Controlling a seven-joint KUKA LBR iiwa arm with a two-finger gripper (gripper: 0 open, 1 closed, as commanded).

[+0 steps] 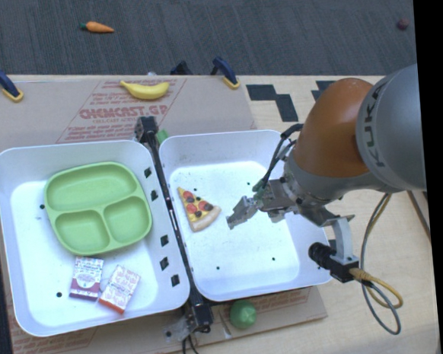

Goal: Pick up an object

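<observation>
1. The gripper (238, 214) is hovering in the right bin (227, 145), fingers slightly parted, gripping nothing.
2. A pizza slice (197, 207) is lying just beside it, near the bin's left wall.

We see the arm (356, 143) cut off at the right side of the frame, so its far end is lost to us. Its big orange and grey body covers the right wall of the right bin (238, 289) and part of that bin's floor. The hand (240, 213) is small and dark, near the middle of the frame. We cannot tell its shape well. The print on the two small packets (104, 282) at the lower left is too tiny to read.
</observation>
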